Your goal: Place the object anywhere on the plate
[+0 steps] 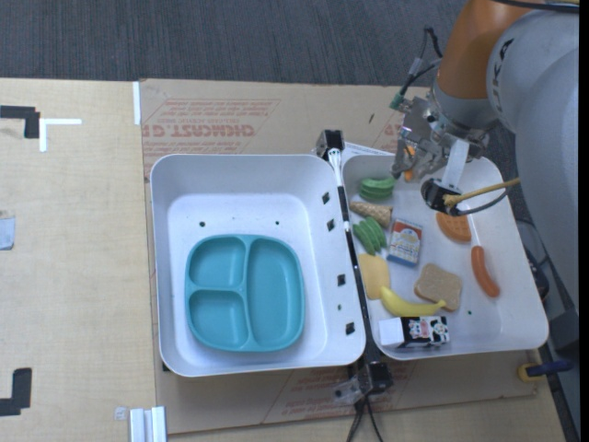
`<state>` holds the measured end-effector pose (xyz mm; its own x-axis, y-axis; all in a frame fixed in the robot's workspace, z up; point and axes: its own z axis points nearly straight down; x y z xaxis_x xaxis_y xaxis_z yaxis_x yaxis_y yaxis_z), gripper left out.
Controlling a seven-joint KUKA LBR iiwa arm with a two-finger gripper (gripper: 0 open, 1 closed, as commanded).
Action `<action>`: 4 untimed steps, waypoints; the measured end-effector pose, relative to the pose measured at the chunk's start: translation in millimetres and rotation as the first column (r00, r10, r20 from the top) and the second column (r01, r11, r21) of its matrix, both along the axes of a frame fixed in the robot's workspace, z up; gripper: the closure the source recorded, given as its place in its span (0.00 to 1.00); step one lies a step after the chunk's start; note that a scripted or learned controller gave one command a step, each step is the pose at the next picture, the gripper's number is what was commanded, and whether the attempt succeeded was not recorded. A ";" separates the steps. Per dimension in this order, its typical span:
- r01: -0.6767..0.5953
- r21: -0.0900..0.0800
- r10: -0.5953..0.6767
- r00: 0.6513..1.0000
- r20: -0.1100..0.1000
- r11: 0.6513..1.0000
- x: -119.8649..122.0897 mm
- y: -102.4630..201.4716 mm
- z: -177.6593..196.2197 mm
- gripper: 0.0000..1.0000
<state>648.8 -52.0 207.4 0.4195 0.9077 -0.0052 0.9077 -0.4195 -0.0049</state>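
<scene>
A teal plate point(247, 293) with three compartments lies in the left white bin point(175, 201). The right bin point(515, 311) holds several toy foods: a green round piece point(375, 189), a beige piece point(373, 212), a green leafy piece point(371, 236), a yellow cheese slice point(373, 273), a banana point(409, 302), a bread slice point(438, 285), a sausage point(485, 272), an orange slice point(453, 226), a small box point(405, 243) and a cow-patterned carton point(414, 331). My gripper point(407, 161) hangs over the far end of the right bin, just right of the green round piece.
The divider between the bins point(345, 247) runs between the plate and the foods. A black and yellow cable loop point(460, 196) hangs beside the wrist over the bin. Brown cardboard lies under both bins, and the wooden bench point(74, 247) stretches off to the left.
</scene>
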 end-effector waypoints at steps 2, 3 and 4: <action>0.068 0.000 -0.068 0.998 -0.001 0.998 -112.3 160.0 -5.7 1.00; 0.233 -0.001 -0.233 0.972 0.000 0.972 -148.7 243.7 -31.1 1.00; 0.369 0.000 -0.369 0.929 0.004 0.929 -153.5 260.1 55.0 1.00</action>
